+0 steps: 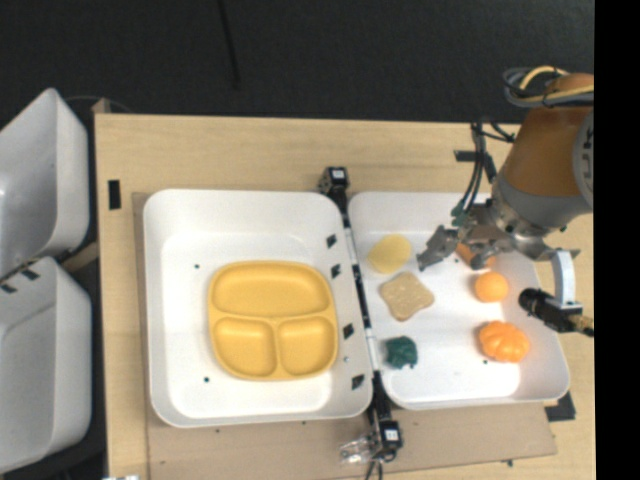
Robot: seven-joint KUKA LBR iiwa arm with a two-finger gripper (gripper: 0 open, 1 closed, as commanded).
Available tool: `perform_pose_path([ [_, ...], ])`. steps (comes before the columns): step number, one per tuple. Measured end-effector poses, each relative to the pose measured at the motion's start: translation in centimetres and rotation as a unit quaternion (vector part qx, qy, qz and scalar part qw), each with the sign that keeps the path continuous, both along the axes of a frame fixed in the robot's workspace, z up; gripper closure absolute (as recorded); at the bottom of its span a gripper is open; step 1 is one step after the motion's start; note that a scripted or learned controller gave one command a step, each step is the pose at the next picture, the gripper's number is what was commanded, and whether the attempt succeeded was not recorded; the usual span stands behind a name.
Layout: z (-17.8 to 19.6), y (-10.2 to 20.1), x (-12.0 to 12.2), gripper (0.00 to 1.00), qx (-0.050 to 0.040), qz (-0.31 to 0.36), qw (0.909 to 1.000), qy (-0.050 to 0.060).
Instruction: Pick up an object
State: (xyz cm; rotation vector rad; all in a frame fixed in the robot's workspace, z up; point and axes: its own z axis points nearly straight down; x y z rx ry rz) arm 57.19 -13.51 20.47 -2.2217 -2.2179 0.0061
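Hovering tool (462, 251) over right bin (440, 388), grip state unclear; bread slice (405, 295) flat, long axis diagonal.

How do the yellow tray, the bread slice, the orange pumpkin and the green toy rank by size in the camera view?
1. yellow tray, by far the largest
2. bread slice
3. orange pumpkin, close to the bread slice, so this order is unsure
4. green toy, the smallest

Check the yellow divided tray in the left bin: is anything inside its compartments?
Nothing lies in the three compartments of the yellow tray; their floors show bare. What sits under it on the left bin is covered.
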Motion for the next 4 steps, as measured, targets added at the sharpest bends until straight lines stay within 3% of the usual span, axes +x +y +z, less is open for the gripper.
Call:
perform_pose_path([
  [2,-8.9,0.4,0.0,0.0,0.0,-0.002,1.0,-0.001],
  [3,-7.5,0.3,0.1,1.0,-0.0005,-0.005,1.0,-0.004],
  [4,-1.5,0.9,0.5,1.0,-0.0001,0.002,1.0,-0.006],
])
